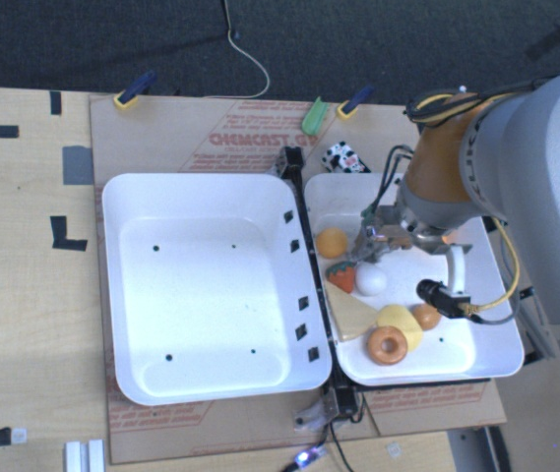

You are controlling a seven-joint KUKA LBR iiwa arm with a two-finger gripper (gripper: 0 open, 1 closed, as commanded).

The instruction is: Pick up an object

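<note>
Your pincer (370, 247) hangs low in the right white plastic bin (476, 362); you cannot tell its state. Just below it a white round ball (370, 282) touches a red-orange toy piece (342, 278), so closing there may nudge both aside or catch neither.

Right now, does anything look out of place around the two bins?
Yes: a small black-and-white spotted toy lies on the cardboard outside the right white bin, beyond its far rim, while the other objects are inside that bin.
</note>
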